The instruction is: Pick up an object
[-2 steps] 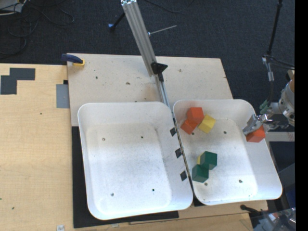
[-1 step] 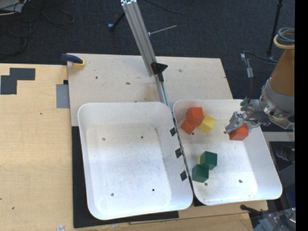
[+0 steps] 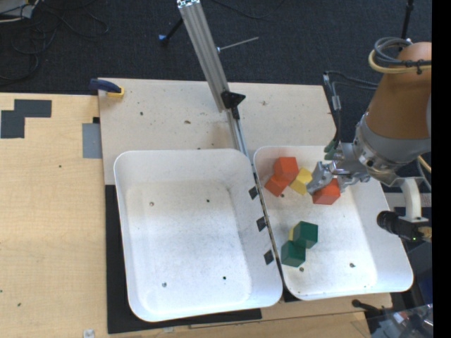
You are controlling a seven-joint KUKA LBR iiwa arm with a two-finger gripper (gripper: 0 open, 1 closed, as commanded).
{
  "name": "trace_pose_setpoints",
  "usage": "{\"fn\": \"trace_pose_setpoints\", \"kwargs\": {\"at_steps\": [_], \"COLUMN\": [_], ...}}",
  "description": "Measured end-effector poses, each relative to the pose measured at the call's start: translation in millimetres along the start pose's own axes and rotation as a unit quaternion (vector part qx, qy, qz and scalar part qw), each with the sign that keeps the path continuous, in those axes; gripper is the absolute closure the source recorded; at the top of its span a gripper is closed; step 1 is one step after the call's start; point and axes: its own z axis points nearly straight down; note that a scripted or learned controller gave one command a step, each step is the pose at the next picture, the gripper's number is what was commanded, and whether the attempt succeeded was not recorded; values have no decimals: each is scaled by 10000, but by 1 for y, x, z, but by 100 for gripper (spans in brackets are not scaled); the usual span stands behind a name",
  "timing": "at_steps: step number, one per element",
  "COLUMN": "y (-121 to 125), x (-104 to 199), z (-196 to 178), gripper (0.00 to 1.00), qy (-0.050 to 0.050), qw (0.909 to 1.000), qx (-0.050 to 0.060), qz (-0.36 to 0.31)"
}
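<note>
In the right bin (image 3: 380, 273) lie several small blocks. Two orange blocks (image 3: 284, 169) sit touching each other near the bin's far left corner, with a yellow block (image 3: 303, 180) right beside them. A red block (image 3: 328, 194) sits just right of the yellow one. My gripper (image 3: 325, 177) hangs directly over the red block's upper edge, touching or nearly touching it and hiding part of it. Two green blocks (image 3: 304, 232) (image 3: 293, 253) lie together nearer the front, by the bin's left wall.
The left bin (image 3: 141, 167) stands beside the right one, with a black-clipped divider edge (image 3: 259, 217) between them. A slanted metal bar (image 3: 208, 55) rises behind the bins. The arm's orange band (image 3: 402, 97) looms over the right bin's far right side.
</note>
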Motion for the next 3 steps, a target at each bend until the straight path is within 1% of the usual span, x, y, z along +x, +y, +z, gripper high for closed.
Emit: {"fn": "trace_pose_setpoints", "kwargs": {"at_steps": [1, 2, 3], "y": [10, 12, 23], "x": [46, 102, 147], "z": [16, 14, 24], "gripper": [100, 100, 100], "qy": [-3, -5, -12], "qw": [10000, 10000, 10000], "qx": [17, 3, 2], "qz": [4, 1, 6]}}
